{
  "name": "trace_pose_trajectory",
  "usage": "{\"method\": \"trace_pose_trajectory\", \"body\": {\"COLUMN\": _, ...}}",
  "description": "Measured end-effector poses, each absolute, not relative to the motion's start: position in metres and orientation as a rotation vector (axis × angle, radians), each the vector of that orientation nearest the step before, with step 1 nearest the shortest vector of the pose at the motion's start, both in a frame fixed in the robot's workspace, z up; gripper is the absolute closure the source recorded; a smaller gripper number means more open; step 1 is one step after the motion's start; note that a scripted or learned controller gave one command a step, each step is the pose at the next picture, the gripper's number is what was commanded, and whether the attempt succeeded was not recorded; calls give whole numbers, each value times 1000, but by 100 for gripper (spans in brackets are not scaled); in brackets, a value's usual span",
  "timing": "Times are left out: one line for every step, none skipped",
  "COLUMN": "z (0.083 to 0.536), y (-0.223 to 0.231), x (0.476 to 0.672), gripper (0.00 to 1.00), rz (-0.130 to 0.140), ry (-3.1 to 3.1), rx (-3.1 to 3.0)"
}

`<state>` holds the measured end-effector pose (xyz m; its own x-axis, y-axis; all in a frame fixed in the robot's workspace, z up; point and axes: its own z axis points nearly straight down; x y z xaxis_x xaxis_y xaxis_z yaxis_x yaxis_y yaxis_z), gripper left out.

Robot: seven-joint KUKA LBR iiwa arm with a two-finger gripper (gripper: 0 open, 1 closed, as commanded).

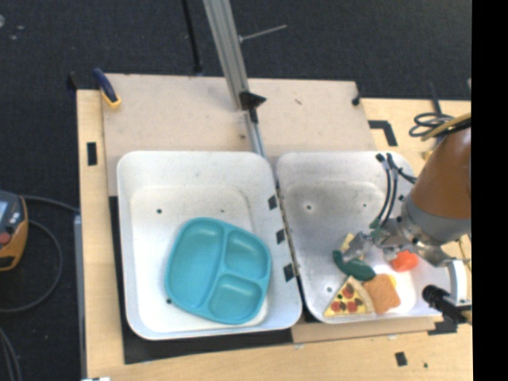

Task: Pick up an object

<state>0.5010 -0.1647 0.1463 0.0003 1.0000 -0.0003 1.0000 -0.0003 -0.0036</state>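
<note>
- We see the bench (198, 117), a pale board that carries everything else; we take the right bin as our landmark for all places below.
- The right bin (317, 181) is a shallow white tray with a scuffed grey floor, and its far half is bare.
- The left bin (139, 213) sits just beside the right bin, their inner walls touching along a dark seam.
- The arm (444, 189) comes in over the right bin's right wall, its brown-orange band standing above the bin's near right part.
- A turquoise divided plate (218, 270) lies flat in the left bin, toward that bin's near side, well apart from the right bin's contents.
- A grey metal rail (230, 50) runs from the far edge of the picture down to the far end of the seam at the right bin's left wall.
- The gripper (357, 248) hangs low over the right bin's near half, left of the arm's wrist. We cannot tell whether its fingers are spread or closed, nor whether it has anything in its grasp.
- A pizza slice toy (347, 300) lies at the right bin's near wall.
- An orange-brown block (384, 292) lies just right of the slice, touching it.
- A dark green object (355, 268) lies just under the gripper, beside the slice's tip; we cannot tell if they touch.
- A small red-orange object (405, 261) lies near the wrist, by the bin's right side.
</note>
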Motion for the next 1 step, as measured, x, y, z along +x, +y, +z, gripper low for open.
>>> {"method": "trace_pose_trajectory", "body": {"z": 100, "y": -166, "x": 502, "gripper": 0, "rz": -2, "ry": -2222, "rx": -2225}}
